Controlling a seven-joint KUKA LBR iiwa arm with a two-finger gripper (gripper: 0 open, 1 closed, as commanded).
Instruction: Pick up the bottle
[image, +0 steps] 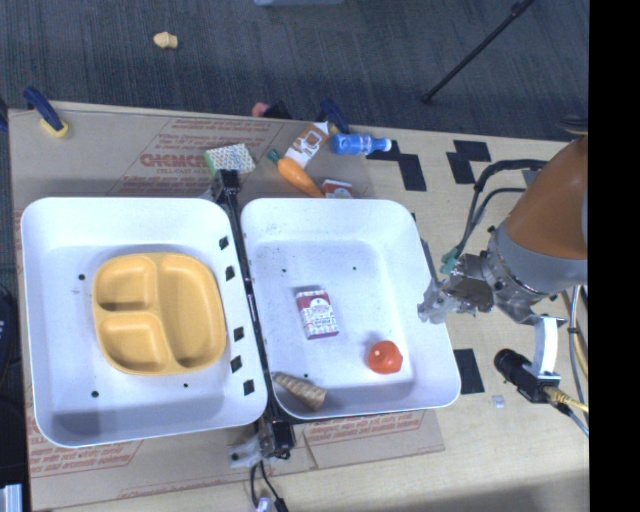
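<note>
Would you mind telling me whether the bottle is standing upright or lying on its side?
Lying on its side. The bottle rests lengthwise on the bench behind the right bin, outside both bins.

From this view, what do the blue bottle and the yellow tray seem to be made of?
The blue bottle, behind the bins, looks like clear tinted plastic: the light seems to pass through it. The yellow tray in the left bin looks like matte moulded plastic, with three smooth rounded compartments.

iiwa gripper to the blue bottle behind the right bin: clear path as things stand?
Probably yes. The blue bottle lies on its side on the bench behind the right bin, with nothing over it. The gripper is at that bin's right rim. An orange carrot-like item and a small carton lie close on its left.
</note>
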